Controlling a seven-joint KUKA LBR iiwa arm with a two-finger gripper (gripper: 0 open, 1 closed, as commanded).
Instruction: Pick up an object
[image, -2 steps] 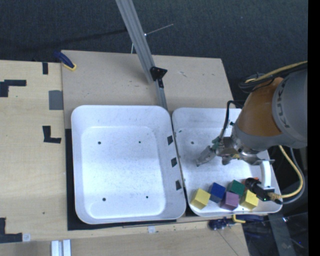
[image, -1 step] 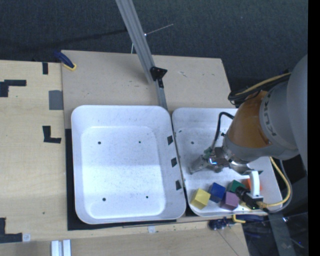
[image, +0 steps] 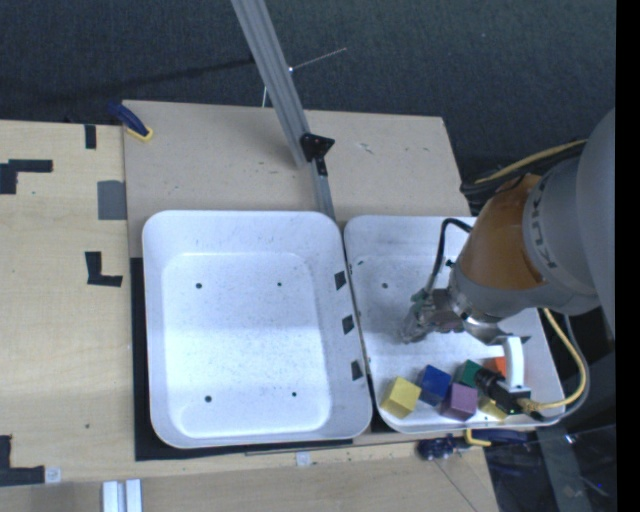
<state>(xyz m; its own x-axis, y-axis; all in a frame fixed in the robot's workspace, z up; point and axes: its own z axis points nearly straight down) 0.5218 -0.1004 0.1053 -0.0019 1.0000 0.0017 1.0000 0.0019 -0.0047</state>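
Note:
My gripper (image: 418, 318) hangs low over the middle of the right bin (image: 390, 260), under the arm's orange band. Nothing shows in its grasp. Along the near wall of that bin lie small blocks in a cluster: a yellow block (image: 402, 397), a blue block (image: 434, 383), a purple block (image: 462, 401), a green block (image: 468, 373) and, partly hidden by the wrist, an orange block (image: 494, 364). The gripper stands a little above and to the left of the blue block, apart from the cluster.
The left bin (image: 240, 330) sits beside the right one, their rims touching. A slanted grey metal bar (image: 285, 90) crosses the bench behind the bins. The bench's near edge carries a small blue clip (image: 440, 449).

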